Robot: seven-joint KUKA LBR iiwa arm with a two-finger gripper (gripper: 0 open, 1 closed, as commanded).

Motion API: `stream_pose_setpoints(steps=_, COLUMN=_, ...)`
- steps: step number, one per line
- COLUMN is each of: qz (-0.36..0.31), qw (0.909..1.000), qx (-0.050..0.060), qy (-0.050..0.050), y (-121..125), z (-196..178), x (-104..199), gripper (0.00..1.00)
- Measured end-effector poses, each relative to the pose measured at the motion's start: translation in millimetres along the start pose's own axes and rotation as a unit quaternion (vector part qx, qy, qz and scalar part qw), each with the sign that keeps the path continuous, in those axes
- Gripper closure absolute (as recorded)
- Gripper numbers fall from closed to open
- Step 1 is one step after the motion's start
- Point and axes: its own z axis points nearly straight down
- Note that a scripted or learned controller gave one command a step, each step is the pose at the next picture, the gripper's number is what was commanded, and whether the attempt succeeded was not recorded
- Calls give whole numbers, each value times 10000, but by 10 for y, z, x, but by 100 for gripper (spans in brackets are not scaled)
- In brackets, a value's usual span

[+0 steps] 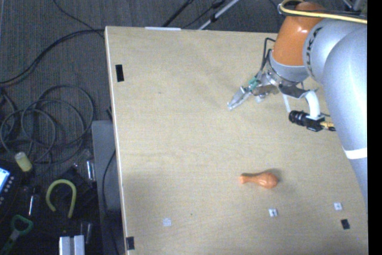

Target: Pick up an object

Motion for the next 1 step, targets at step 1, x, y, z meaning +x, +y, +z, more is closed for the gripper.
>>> stream_pose_setpoints(steps=1, qz=199, qw=9998, qx=-3, qy=15, y=127, z=3, x=407, gripper=0)
